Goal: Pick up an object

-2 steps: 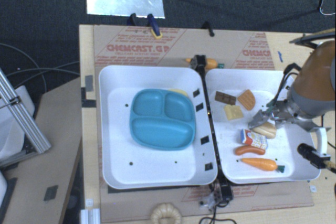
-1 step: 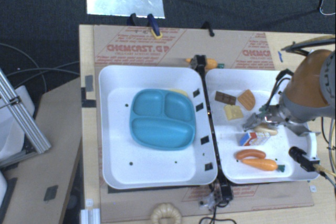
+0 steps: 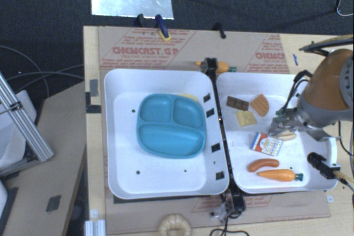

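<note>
At the bottom edge, nearest the camera, a pale ring-shaped thing (image 3: 175,224) lies on the desk (image 3: 66,119), just below the brown cardboard sheet (image 3: 166,44) that carries the two white bins. The left bin (image 3: 119,119) holds a blue divided plate (image 3: 170,124) with three compartments; a small yellow thing (image 3: 189,97) shows behind its far rim. The right bin (image 3: 310,182) holds several toy foods: a brown chocolate piece (image 3: 238,103), a tan bread-like piece (image 3: 259,104), a pale yellow block (image 3: 246,118), a small red, white and blue carton (image 3: 266,144), a sausage (image 3: 264,164) and, nearest the front wall, an orange carrot (image 3: 279,175). The arm (image 3: 332,88) reaches in from the right, and its gripper (image 3: 283,129) is low in the right bin, over a pale thing (image 3: 287,136) just beside the carton. I cannot tell if the fingers are open or closed, or if they grip something. A blue and yellow clamp (image 3: 162,27) sits at the far edge of the cardboard.
</note>
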Action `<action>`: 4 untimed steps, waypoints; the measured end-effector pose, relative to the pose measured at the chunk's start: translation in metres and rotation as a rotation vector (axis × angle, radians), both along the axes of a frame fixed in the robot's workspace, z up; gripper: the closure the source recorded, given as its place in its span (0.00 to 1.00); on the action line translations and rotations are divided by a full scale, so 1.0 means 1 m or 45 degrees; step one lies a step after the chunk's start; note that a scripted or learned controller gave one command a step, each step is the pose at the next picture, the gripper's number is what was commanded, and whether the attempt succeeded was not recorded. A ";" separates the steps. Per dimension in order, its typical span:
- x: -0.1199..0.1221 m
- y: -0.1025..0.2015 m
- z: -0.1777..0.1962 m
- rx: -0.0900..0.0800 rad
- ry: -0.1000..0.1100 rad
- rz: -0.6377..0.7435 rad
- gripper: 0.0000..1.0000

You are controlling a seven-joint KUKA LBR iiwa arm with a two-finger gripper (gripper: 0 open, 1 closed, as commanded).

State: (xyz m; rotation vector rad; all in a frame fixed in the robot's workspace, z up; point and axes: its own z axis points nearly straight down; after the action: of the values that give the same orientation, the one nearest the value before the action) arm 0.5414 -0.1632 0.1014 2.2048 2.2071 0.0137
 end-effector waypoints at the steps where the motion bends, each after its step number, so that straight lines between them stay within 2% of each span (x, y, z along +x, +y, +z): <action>1: -0.002 0.008 0.058 0.010 0.020 0.004 1.00; 2: 0.001 0.007 0.102 0.010 0.020 0.004 1.00; 3: 0.002 0.007 0.125 0.011 0.022 0.004 1.00; 4: 0.002 0.060 0.135 0.014 0.023 0.011 1.00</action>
State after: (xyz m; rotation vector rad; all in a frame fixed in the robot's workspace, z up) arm 0.5435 -0.1029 0.2365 2.2093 2.2316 0.0058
